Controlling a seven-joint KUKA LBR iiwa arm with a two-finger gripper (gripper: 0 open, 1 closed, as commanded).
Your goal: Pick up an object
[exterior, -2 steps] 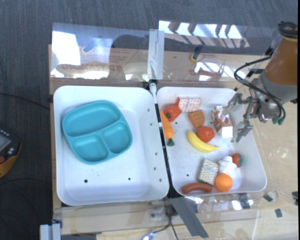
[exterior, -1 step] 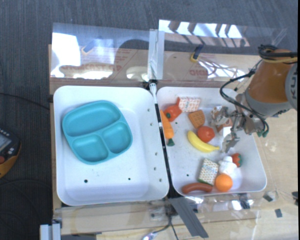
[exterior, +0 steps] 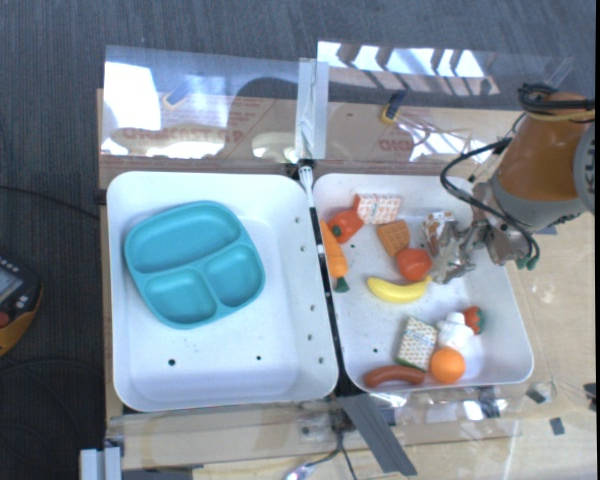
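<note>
A tabletop [exterior: 70,398] at the frame's bottom stands on dark carpet and carries two white bins. Low in the right bin [exterior: 500,363] lie one sausage [exterior: 392,376], one orange [exterior: 446,365] and one cracker [exterior: 416,342]; above them, one banana [exterior: 397,289] and one tomato [exterior: 413,264]. The pincer [exterior: 458,253] hangs just right of the tomato; whether it is open or closed cannot be told. The left bin [exterior: 210,368] holds one blue divided plate [exterior: 192,261].

dark grey ribbed carpet [exterior: 200,8] surrounds the wooden bench [exterior: 555,298]. clear plastic panels [exterior: 210,108] along the bench's far edge reflect bright overhead light. a handheld control pendant [exterior: 2,303] lies on the carpet at left.
</note>
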